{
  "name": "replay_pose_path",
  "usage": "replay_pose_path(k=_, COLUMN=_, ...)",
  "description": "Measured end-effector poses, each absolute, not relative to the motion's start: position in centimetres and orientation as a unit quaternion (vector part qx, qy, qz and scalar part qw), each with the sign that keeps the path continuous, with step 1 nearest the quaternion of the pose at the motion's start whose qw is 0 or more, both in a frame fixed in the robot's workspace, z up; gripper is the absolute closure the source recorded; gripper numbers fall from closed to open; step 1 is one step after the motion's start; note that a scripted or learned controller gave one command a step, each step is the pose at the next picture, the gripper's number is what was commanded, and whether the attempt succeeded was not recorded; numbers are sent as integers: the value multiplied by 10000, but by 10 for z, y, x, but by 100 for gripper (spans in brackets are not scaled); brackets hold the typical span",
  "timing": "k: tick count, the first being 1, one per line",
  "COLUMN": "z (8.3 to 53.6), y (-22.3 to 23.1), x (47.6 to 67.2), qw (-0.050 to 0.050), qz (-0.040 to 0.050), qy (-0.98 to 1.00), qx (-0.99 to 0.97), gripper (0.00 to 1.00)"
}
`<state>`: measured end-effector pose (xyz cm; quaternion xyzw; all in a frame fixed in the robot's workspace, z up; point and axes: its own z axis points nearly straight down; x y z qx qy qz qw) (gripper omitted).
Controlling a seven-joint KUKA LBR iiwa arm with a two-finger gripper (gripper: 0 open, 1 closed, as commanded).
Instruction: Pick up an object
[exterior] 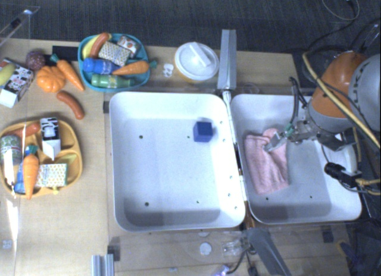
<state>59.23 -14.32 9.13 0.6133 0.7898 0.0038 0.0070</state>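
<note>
Found the end effector (280, 142) low at the upper right corner of the pink cloth (266, 163), apparently touching the fabric or just above it. Could not tell its state, whether wide, narrow or closed on cloth, since that spot was small, dark and tangled with cabling. Judged the low, slanted approach at a corner sensible: easier to pinch a limp cloth by a raised edge than from its flat middle. Saw the cloth lying rumpled against the left wall of the right bin (321, 209), probably bunched there because soft fabric slides and folds when nudged. Took the cloth as the likeliest thing to be picked, with no lift begun. Left of the cloth, across the bin walls, noted the left bin (161, 209) holding a single blue block (203, 131), sitting flat and well apart from the end effector; rigid and square, so likely a simpler grasp. Far left of the cloth and beyond, on the table (89, 209), noted a blue bowl (143, 80) heaped with toy food, and nearer the front a yellow plate (74, 150) carrying more toy food and small cartons. Up and left of the cloth, spotted a white lidded tub (196, 60), closed.
</note>
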Motion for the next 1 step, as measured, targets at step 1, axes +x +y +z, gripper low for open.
replay_pose_path(k=1, z=92, y=-124, x=587, qw=84, qz=41, qy=8022, qx=5970, gripper=0)
